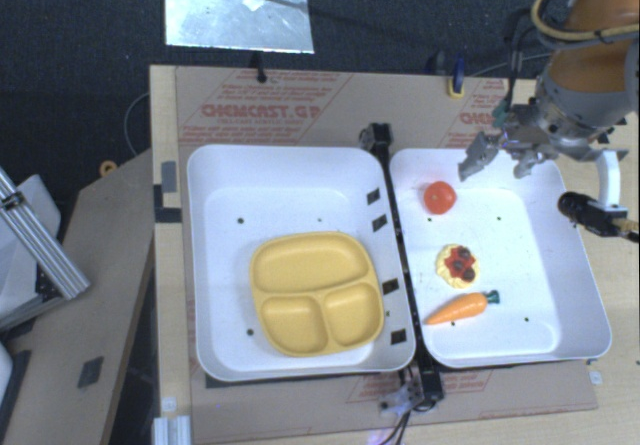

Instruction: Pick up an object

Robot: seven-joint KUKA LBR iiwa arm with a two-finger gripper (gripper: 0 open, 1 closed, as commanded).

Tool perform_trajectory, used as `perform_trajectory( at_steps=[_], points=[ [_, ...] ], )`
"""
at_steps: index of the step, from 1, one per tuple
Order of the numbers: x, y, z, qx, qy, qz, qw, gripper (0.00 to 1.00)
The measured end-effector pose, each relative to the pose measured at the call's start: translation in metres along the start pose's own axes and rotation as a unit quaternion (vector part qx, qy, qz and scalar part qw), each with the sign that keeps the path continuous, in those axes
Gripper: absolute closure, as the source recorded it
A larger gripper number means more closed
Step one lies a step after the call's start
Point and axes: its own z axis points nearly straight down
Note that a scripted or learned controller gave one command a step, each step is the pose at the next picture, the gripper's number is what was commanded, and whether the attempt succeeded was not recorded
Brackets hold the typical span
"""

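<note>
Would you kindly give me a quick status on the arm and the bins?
Gripper open, above right bin's far edge, holding nothing. Tomato, pizza, carrot in right bin. Yellow tray in left bin. Nothing blocking.

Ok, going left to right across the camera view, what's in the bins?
Yellow divided tray in the left bin → then the right bin: tomato, small tart, with the gripper open above that bin's far edge. The carrot overlaps these.

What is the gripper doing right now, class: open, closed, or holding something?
Gripper: open, holding nothing, above the far edge of the right bin, apart from the tomato.
</note>
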Motion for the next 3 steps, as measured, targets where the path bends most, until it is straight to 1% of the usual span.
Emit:
perform_trajectory(
  at_steps=[1,2,3],
  points=[
    [0.000,0.002,-0.006,-0.005,0.000,-0.001,1.0000,0.00],
    [-0.008,0.008,0.045,-0.004,-0.001,0.000,1.0000,0.00],
    [0.002,0.007,0.094,-0.004,0.000,-0.001,1.0000,0.00]
  ],
)
